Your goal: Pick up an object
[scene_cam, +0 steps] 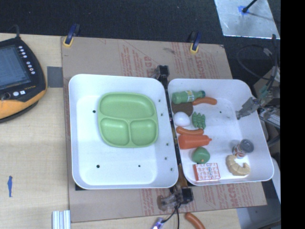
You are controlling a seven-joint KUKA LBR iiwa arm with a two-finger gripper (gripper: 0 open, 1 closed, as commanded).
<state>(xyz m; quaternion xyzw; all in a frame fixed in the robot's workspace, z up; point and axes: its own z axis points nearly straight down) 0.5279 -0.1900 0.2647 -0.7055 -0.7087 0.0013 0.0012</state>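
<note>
- I see two white bins: the left bin (83, 171) holds one green divided plate (127, 119), and the right bin (224, 86) holds about ten small toy foods.
- My gripper (248, 108) hangs at the right bin's far right edge, holding nothing; I cannot tell how it is set.
- My likeliest target, one orange carrot (193, 140), lies near the bin's left wall. I judge it light, stiff and slick, best pinched across its middle.
- One white egg (181, 119) beside it would roll.
</note>
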